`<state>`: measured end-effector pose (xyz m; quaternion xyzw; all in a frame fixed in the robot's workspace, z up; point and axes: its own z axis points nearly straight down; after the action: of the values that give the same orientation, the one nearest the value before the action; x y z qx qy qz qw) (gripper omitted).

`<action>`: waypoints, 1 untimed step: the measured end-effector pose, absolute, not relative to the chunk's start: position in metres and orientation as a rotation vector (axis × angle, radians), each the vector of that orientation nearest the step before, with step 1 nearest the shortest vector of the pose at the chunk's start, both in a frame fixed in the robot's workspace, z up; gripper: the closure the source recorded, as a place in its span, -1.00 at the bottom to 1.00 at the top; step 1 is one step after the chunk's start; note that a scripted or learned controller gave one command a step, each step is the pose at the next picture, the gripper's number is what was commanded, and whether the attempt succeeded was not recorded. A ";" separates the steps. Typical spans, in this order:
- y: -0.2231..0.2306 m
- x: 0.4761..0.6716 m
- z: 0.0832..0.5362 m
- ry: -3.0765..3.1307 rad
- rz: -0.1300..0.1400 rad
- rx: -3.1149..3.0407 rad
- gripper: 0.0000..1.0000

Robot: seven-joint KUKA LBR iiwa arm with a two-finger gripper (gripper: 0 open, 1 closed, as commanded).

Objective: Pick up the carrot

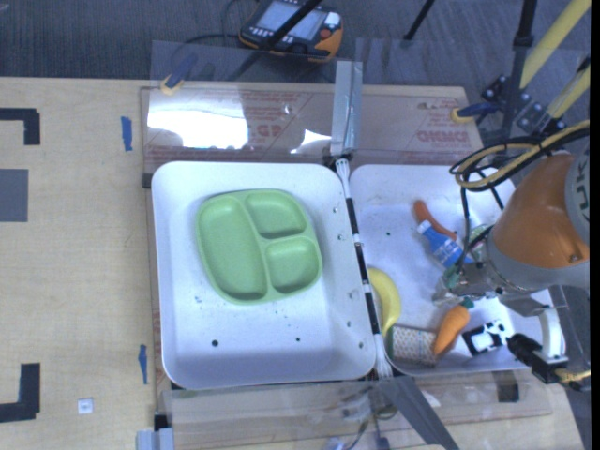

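Carrot [451, 329] lies in the right bin [394, 195], just below the pincer [461, 289] and a touch toward the near rim. We see it tilted, its thicker orange end up near the pincer and its narrower end pointing down and left, where it touches or overlaps a speckled grey block [410, 343]. We cannot tell whether the pincer is spread or closed, since the arm [539, 228] with its orange band covers most of it; nothing is visibly held between its tips, and the carrot seems to rest on the bin floor, though we cannot tell whether the tips touch its upper end.

Left of the pincer, near the divider between the bins, sits a yellow banana [385, 297]. Just above the pincer lies a blue and white bottle [441, 243], and beyond that, further up and left, a small orange-red piece [425, 213]. Below and right of the pincer, beside the carrot, we make out a black and white item [485, 337].

Well to the left of the pincer, across the divider, the left bin [178, 345] holds a green divided tray [259, 244] with three compartments. Far above and left, beyond both bins, a black and orange handheld device [289, 26] rests on the floor.
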<state>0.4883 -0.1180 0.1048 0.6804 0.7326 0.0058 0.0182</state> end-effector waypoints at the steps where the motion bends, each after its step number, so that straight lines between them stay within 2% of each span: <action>1: -0.118 0.488 0.105 2.276 0.018 2.113 -1.00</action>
<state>0.4883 -0.1179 0.1048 0.6804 0.7326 0.0058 0.0180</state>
